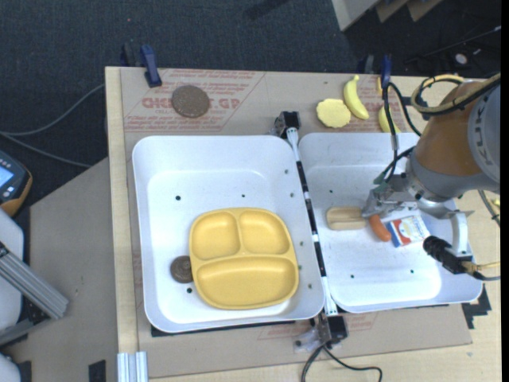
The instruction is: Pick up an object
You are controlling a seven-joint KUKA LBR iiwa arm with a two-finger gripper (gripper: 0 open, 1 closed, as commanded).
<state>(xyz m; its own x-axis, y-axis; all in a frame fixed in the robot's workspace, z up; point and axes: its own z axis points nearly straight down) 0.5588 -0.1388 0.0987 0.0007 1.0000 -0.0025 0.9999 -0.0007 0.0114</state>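
Single fixed camera, overhead, slanted down, bench [119, 213] filling frame

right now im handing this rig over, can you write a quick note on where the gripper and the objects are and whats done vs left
Gripper: down inside the right bin, low over the clutter; whether its fingers are open or shut cannot be read, and nothing is seen held.
Things in the right bin: a tan wooden block just left of the gripper, an orange carrot-like piece and a small printed card below it.
Left bin: a yellow divided plate with a small brown disc at its left edge.
Done: arm is in position over the objects.
Left: secure one object and lift it.
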